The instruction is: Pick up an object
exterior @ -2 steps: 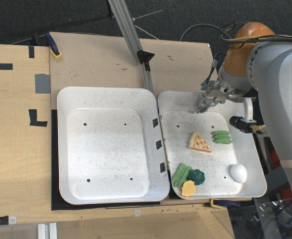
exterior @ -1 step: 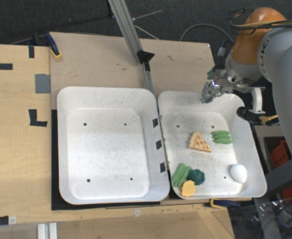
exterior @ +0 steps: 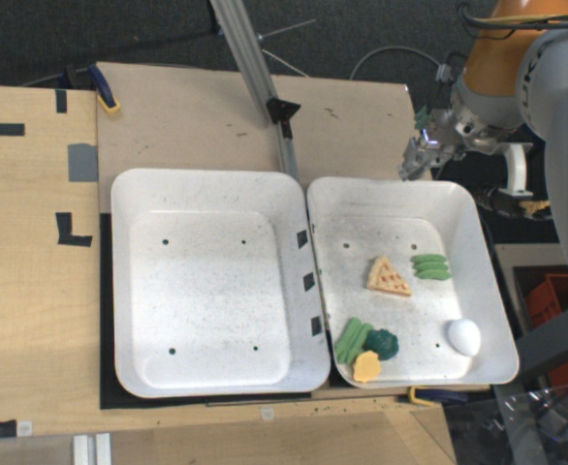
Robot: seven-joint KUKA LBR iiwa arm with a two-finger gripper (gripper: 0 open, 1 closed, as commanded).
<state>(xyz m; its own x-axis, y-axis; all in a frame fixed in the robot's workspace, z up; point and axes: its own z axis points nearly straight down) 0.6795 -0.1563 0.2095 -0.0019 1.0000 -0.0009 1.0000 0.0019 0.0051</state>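
Gripper [exterior: 418, 160] small, dark, fingers too blurred to judge. Arm [exterior: 517, 56] cut by top and right edges. Yellow piece [exterior: 366, 367] partly overlaps right bin [exterior: 478, 221] front rim; dark green lump [exterior: 383, 343] shape unclear.

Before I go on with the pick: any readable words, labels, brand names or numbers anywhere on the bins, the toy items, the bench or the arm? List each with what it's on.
None can be read.
Two shallow white plastic bins, left and right: dark specks and holes, no print.
Black tape shapes on the light wooden bench: angular marks, not letters.
Orange triangular pizza-slice toy: dots, no text.
Grey arm with orange band: no label legible.
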